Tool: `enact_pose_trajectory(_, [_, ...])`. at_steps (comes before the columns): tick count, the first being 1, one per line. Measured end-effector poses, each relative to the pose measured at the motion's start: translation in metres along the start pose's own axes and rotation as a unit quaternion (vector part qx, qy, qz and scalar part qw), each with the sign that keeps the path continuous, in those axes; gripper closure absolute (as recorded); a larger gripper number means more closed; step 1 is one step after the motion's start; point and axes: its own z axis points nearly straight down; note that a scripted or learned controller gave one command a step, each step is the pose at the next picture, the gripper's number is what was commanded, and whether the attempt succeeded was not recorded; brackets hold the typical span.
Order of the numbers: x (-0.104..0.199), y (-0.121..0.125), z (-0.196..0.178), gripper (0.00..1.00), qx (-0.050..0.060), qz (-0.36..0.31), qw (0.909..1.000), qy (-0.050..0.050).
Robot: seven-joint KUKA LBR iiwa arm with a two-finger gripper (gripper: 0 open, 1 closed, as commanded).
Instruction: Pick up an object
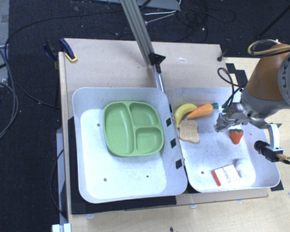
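In the right bin [253,180] lie a yellow banana [183,111], an orange carrot [200,111], a slice of bread [189,131], a red strawberry [236,136] and a red and white box [226,174]. My gripper [222,125] hangs over the middle of this bin, just left of the strawberry and right of the bread. No object shows between its fingers.
The left bin [87,178] holds a green divided plate [134,128]. A metal pole [137,23] slants down to the seam between the bins. The grey arm with its orange band [268,74] reaches in from the right over the bin's far right corner.
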Motion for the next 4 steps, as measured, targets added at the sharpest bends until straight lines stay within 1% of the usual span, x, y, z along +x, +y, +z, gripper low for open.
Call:
enact_pose_trajectory(1, [-0.001, 0.008, -0.045, 1.0, -0.001, 0.0, 1.0, 0.0])
enact_pose_trajectory(2, [-0.001, 0.009, -0.091, 1.0, -0.001, 0.0, 1.0, 0.0])
enact_pose_trajectory(3, [0.057, 0.013, -0.098, 1.0, 0.001, -0.003, 1.0, 0.001])
enact_pose_trajectory(4, [0.112, 0.026, -0.087, 1.0, 0.002, -0.003, 1.0, 0.001])
